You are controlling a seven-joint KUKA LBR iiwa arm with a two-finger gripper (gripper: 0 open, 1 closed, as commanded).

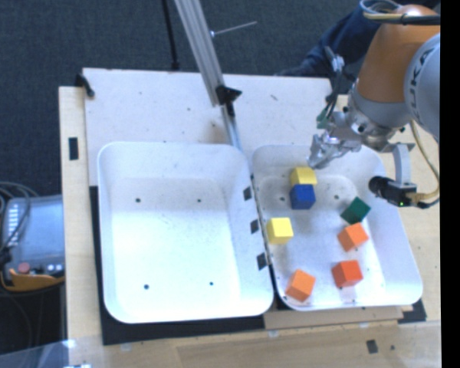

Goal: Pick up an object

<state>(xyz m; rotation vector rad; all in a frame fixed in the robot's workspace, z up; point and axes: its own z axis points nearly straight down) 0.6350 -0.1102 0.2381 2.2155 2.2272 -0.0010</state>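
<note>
Camera view, looking down at a slant on both bins. The arm [395, 60] reaches in from the right, orange band up top, and its gripper [322, 153] hangs over the far edge of the right bin [402, 271], tips angled down and toward the left. Nothing shows between those tips; how the tool itself is set, I cannot tell from here.

Now the cubes. Closest to the tool is a yellow cube [303, 176], near the bin's far edge, and it touches a blue cube [303, 197] on its near side. That pair lies just beside the gripper, a little toward the near edge and slightly left. By my read that is the likely target: a short drop and a slight slide inward.

Further out: a second yellow cube [280, 229] against the bin's left wall, a green cube [356, 210] toward the right wall, an orange cube [353, 237] just below it, a red-orange cube [346, 273] nearer the front, and one more orange cube [300, 284] at the front left corner.

The left bin [119, 167] sits alongside, touching the right one. The risk, I'd judge, is the blue cube crowding the yellow one.
</note>
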